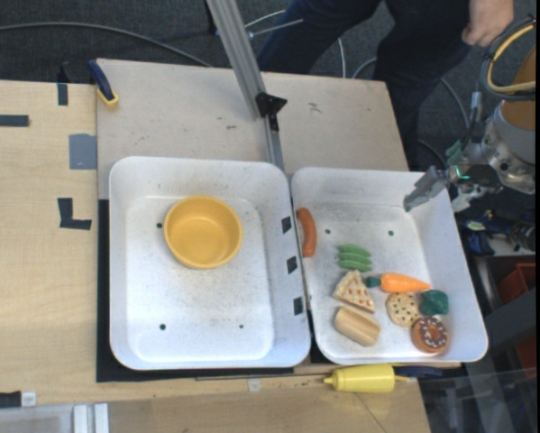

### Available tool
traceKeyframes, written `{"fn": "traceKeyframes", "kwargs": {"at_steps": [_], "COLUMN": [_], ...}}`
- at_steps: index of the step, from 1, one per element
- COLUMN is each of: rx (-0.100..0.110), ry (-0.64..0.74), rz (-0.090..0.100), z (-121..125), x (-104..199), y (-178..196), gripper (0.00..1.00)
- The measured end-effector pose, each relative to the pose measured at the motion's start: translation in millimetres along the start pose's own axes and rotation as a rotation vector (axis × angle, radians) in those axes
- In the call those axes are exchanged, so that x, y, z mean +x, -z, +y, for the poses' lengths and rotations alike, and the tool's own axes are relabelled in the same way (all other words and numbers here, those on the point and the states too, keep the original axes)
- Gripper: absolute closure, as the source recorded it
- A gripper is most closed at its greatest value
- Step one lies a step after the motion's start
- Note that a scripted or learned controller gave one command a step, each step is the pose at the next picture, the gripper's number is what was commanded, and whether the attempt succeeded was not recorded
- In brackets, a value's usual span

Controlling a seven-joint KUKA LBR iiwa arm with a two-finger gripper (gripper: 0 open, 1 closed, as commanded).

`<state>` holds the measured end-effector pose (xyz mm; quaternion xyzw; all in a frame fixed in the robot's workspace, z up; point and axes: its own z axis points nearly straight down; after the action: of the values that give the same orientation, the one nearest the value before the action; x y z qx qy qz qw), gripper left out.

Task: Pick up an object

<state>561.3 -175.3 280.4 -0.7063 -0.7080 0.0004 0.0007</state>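
Note:
The right bin [378, 192] holds several toy foods: a reddish sausage [306, 231] by its left wall, a green pea pod [353, 257], a carrot [403, 283], a pizza slice [354, 291], a cookie [400, 308], a dark green piece [434, 301], a donut [429, 334] and a bread roll [356, 325]. A yellow bowl [203, 231] stands in the left bin [134, 314]. My gripper [425, 189] hangs over the right bin's upper right corner, well away from the food, with nothing seen in it.
A yellow mustard bottle [364, 379] lies on the bench just in front of the right bin. A grey metal pole [242, 52] slants down to the gap between the bins. A person stands behind the bench at top right.

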Motion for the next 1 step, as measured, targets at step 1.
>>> {"fn": "traceKeyframes", "kwargs": {"at_steps": [1], "rx": [0.000], "ry": [0.000], "rz": [0.000], "z": [0.0], "x": [0.0], "y": [0.1], "gripper": [0.00]}}
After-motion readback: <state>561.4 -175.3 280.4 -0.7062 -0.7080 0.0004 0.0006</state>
